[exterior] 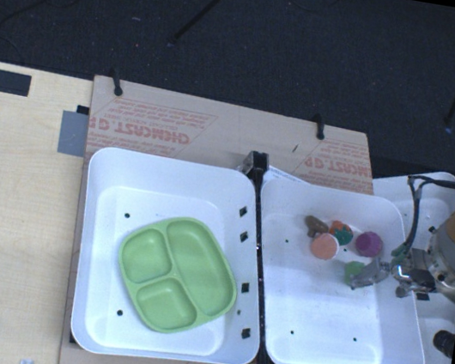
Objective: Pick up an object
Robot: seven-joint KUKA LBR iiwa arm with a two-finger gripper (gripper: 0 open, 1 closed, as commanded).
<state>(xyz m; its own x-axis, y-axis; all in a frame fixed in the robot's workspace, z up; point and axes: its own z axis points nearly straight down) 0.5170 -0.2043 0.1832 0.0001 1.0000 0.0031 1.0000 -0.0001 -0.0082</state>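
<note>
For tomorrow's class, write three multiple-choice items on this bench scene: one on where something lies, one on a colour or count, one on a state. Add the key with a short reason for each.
1. Where does the green divided plate lie?
A. In the left bin
B. In the right bin
C. On the cardboard outside the bins

2. How many compartments does the plate have?
A. Two
B. Three
C. Five

3. How does the plate rest?
A. Upside down
B. Standing on its edge
C. Flat, with its open side up

Key:
1. A: the plate sits on the floor of the left bin, while the small items, such as the purple ball and the pink ball, cluster in the right bin.
2. B: two raised ridges split it into three hollows.
3. C: all three hollows face the camera.

The tool is over the right bin, beside the small items.
</note>
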